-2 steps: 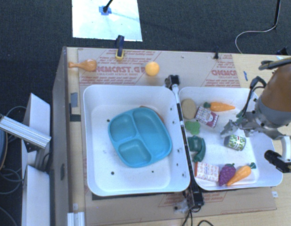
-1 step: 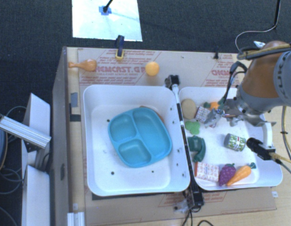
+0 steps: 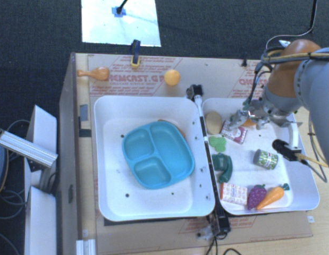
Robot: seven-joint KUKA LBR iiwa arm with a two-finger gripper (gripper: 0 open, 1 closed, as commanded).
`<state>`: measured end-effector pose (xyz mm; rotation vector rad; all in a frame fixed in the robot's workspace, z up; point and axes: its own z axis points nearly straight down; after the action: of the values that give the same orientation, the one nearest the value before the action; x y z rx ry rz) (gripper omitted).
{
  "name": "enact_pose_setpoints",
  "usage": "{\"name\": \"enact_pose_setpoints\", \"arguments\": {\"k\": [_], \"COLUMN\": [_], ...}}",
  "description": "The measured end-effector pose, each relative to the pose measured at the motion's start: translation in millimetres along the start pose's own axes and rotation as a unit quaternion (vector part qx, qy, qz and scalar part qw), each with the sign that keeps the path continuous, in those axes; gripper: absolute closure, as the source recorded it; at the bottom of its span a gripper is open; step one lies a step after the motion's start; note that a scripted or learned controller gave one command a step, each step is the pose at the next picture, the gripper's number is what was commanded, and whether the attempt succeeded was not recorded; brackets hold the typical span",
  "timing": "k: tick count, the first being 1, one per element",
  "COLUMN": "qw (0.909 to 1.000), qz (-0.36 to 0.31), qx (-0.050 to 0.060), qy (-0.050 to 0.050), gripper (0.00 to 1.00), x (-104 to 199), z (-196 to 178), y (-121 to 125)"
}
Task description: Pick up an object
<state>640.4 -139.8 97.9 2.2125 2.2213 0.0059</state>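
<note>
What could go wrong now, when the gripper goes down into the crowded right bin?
1. The gripper sits right above a small red-and-white packet, with a beige round object close beside it. The fingers might push both and grasp neither.
2. The packet looks flat, so it may slip out during the lift.
3. These things lie close to the bin's dividing wall, which the gripper might strike.

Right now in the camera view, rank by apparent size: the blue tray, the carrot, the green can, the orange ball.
1. blue tray, by far
2. carrot
3. green can and orange ball: look alike, so unranked
</note>
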Motion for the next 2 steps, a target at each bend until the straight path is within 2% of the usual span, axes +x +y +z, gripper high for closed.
{"name": "enact_pose_setpoints", "arguments": {"k": [1, 2], "qw": [1.0000, 1.0000], "qz": [0.000, 0.001], "qx": [0.002, 0.002], "qy": [0.000, 0.001], "gripper": [0.00, 0.00], "x": [3.9, 28.1], "z": [-26.9, -40.7], "y": [12.9, -32.4]}}
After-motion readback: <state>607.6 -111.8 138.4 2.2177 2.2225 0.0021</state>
